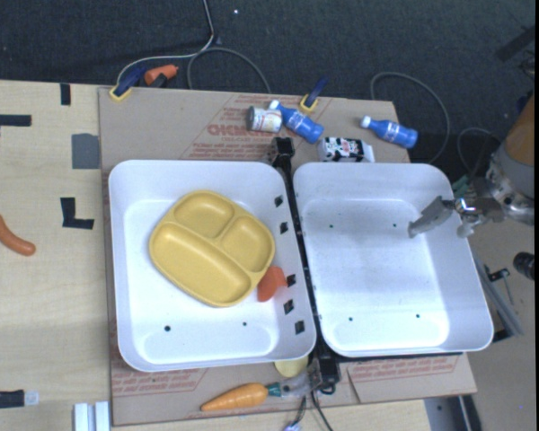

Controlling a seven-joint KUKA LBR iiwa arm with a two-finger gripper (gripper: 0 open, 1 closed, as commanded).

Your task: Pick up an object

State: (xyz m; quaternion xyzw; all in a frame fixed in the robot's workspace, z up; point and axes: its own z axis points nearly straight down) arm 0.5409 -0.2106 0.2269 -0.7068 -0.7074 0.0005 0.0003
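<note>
- A toy carrot is noted on the cardboard at 6 o'clock, outside the bins.
- In the left bin, a yellow divided plate is seen, with a small orange-red object touching its 4 o'clock edge.
- The gripper is found over the right bin at 3 o'clock; nothing is held, and its opening cannot be told.
- Judged step: approach not yet begun. A reach across to the left bin is called for.
</note>
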